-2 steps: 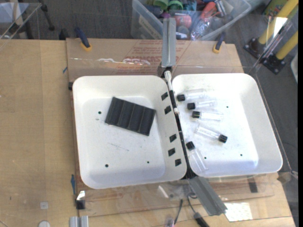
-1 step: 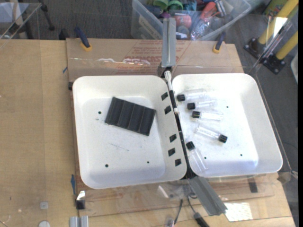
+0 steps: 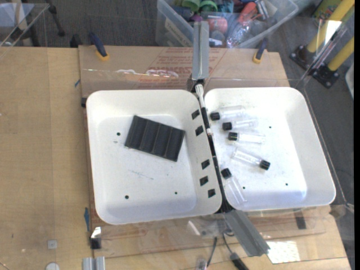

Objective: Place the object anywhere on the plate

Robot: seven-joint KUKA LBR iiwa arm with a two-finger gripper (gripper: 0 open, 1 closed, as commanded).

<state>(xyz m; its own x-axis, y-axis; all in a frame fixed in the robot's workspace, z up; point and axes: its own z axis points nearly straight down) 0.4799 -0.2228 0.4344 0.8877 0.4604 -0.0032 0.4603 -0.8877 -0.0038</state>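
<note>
Camera view looked down on two white bins side by side on the wooden bench (image 3: 34, 151). Left bin (image 3: 140, 181) held the plate (image 3: 154, 138), a dark ribbed rectangle lying flat and slightly skewed, in the bin's upper-middle w/ bare white floor all round it. Right bin (image 3: 284, 145) held the objs: five clear vials w/ black caps, all lying on their sides in that bin's left half. Top vial (image 3: 233, 112) sat near the divider, second vial (image 3: 242, 124) just below it, third vial (image 3: 247, 138) below that, approx. parallel. Fourth vial (image 3: 250, 160) lay angled, cap toward lower right. Fifth vial (image 3: 233, 187) lay close to the divider near the bin's front. None touched the plate; the divider w/ its row of black tabs (image 3: 203, 163) stood between them. Claw's state: couldn't tell, so the vials' position rel. to it couldn't be told either. Behind the bins sat a clear tote (image 3: 225, 7) of coloured bits, plus a blue clamp (image 3: 100, 49) at the cardboard's back edge.
</note>
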